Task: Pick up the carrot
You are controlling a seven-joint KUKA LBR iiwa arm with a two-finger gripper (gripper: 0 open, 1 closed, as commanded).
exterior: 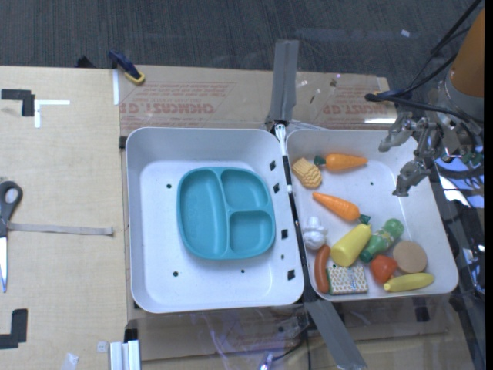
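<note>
Two orange carrots lie in the right bin (431, 230). One carrot (344, 161) rests near the bin's far wall with its green top to the left, beside a piece of corn (307, 173). The other carrot (337, 205) lies slanted in the middle of the bin, its green top toward the lower right. My gripper (400, 159) hangs over the bin's far right corner, to the right of both carrots and apart from them. It is open with nothing between its fingers.
The right bin's near half holds a white garlic (313, 233), a sausage (321, 268), a yellow bottle (350, 244), a green item (383, 237), a tomato (383, 267), a cracker (347, 279), a brown disc (410, 257) and a banana (408, 282). A teal divided plate (226, 212) sits in the left bin (146, 230).
</note>
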